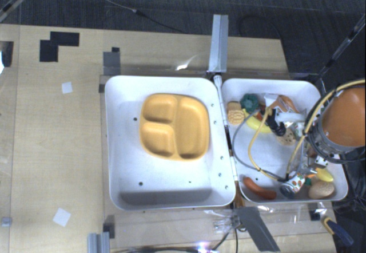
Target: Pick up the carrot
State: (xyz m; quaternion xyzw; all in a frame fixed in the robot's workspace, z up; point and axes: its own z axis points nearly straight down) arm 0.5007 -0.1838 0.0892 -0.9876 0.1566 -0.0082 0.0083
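The carrot looks to be the small orange piece (pixel 262 113) beside a dark green tuft (pixel 250 102), lying at the far side of the right bin (pixel 269 83). It is partly covered by other toy foods. My gripper (pixel 296 182) hangs low over the near right corner of that bin, well apart from the carrot. It is close to a red sausage (pixel 258 187) and a tan, potato-like piece (pixel 321 190). Nothing can be made out between its fingers.
The left bin (pixel 123 143) holds a yellow divided plate (pixel 174 126). In the right bin also lie a corn-like piece (pixel 234 113), a yellow banana (pixel 254 122), a brown bread-like item (pixel 284 103) and a yellow lemon (pixel 325 176). A yellow cable (pixel 251 151) loops across that bin.
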